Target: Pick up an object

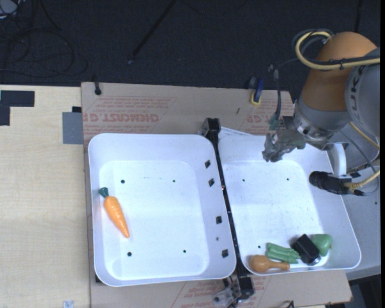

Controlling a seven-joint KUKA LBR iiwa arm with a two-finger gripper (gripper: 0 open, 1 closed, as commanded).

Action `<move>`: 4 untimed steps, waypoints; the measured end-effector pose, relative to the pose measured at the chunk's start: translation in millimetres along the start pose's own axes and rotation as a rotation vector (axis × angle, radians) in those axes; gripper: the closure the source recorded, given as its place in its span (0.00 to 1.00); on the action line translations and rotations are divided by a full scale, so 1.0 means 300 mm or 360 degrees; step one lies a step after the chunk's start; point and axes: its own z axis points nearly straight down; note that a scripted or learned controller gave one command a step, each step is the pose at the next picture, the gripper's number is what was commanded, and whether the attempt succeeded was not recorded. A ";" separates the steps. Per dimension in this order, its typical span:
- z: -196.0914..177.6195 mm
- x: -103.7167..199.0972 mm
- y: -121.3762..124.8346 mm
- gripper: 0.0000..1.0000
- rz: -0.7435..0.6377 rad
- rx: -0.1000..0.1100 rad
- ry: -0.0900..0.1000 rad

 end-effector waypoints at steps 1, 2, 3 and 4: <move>-0.365 0.113 -0.046 1.00 -0.0004 -0.0021 -0.0001; -0.560 0.018 -0.175 1.00 0.0005 -0.0012 -0.0004; -0.756 0.029 -0.390 1.00 0.0001 -0.0008 -0.0001; -0.755 -0.269 -0.499 1.00 0.0017 -0.0003 -0.0006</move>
